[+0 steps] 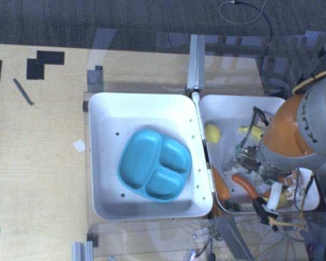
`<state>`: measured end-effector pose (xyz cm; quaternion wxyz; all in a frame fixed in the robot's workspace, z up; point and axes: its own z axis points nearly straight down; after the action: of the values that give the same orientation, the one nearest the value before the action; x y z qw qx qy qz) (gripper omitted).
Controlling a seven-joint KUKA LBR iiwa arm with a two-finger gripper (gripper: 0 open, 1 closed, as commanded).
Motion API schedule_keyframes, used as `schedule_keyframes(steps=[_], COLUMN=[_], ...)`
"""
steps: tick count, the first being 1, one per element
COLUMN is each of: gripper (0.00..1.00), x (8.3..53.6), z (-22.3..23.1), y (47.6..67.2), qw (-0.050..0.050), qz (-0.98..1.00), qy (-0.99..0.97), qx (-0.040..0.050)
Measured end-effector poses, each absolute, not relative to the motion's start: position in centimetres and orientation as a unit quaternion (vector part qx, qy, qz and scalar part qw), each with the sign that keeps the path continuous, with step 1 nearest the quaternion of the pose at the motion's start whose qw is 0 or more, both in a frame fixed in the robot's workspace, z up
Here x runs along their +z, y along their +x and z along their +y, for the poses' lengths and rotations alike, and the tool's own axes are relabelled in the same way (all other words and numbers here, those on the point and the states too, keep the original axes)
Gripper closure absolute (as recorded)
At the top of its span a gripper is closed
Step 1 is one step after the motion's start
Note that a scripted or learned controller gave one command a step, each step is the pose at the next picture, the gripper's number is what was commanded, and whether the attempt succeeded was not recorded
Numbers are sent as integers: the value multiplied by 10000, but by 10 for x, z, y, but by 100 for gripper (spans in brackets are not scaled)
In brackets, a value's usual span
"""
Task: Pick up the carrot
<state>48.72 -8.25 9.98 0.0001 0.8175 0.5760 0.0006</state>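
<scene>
A pale wooden bench (pixel 38 162) carries two shallow white bins side by side. The left white bin (pixel 106 118) holds a blue plastic plate with three parts (pixel 155 165), which sits near the middle of that bin and tilts a little. The right white bin (pixel 228 110) holds the food toys.

The long orange carrot (pixel 220 185) lies at the left wall of the right bin, near the front corner, just beside the edge where the two bins meet. Nothing is touching it. A round yellow lemon (pixel 212 133) lies further back along the same wall. A second orange thing, shaped like a small sausage (pixel 244 185), lies close to the right of the carrot. A yellow banana-like piece (pixel 249 130) peeks out near the arm.

The big grey arm with the orange band (pixel 293 129) reaches in from the right and hangs over the right bin. Its hand (pixel 247 159) is low in the bin, near the carrot but apart from it. It is too dark and tangled there to tell whether the hand is released or clenched
</scene>
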Motion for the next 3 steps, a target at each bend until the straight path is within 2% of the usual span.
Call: schedule_keyframes(steps=[1, 2, 3], gripper=[0, 0, 100], x=[166, 90, 102], z=[-130, -106, -105], y=[557, 521, 524], qw=[16, 33, 51], qz=[5500, 4892, 4919], qy=[8352, 8721, 8706], qx=[13, 51, 85])
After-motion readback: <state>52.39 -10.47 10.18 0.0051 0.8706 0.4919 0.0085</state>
